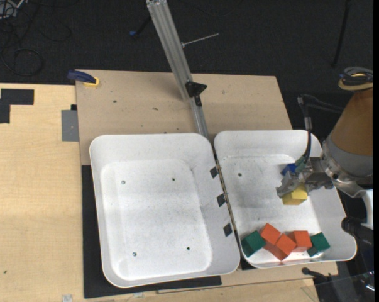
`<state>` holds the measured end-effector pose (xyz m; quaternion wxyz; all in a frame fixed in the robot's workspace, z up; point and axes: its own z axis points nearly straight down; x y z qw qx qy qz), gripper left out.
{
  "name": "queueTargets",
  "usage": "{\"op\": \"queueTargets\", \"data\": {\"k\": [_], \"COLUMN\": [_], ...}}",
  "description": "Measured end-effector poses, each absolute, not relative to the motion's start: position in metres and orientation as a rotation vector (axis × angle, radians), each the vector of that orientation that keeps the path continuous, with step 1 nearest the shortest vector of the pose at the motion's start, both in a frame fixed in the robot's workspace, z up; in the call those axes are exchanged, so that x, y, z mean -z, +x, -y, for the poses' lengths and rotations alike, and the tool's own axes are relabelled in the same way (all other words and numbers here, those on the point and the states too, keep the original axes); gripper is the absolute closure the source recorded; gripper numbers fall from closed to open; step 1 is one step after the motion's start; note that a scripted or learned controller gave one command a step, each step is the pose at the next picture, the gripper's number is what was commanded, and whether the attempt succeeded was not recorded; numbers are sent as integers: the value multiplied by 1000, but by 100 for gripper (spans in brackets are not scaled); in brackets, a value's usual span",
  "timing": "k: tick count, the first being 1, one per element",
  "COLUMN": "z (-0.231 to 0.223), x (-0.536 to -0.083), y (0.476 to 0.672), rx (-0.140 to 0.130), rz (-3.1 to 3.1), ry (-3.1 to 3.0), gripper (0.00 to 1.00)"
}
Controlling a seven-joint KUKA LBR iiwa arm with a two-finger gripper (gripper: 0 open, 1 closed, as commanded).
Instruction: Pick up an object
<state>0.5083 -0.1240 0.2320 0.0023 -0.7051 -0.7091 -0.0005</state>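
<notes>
My gripper (292, 189) hangs over the right side of the right bin (258, 150), with the arm coming in from the right. A yellow block (295, 198) lies directly under the gripper tip and touches it in this view. Just behind the gripper, a small blue object (290, 168) peeks out. Along the bin's front edge lies a cluster of blocks: a green one (253, 242), three orange-red ones (271, 234) (280, 248) (301, 238), and another green one (318, 243).
The left bin (107, 162) sits beside the right one, with black clips (220, 199) along the shared wall. A slanted aluminium rail (173, 49) rises behind the bins. A blue and yellow clamp (83, 77) lies at the bench's back left.
</notes>
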Motion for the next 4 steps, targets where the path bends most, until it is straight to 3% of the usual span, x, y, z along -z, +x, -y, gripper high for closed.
{"op": "queueTargets", "data": {"k": [4], "z": [-57], "x": [-245], "y": [555], "rx": [0], "rz": [2225], "ry": [-2214], "gripper": [100]}}
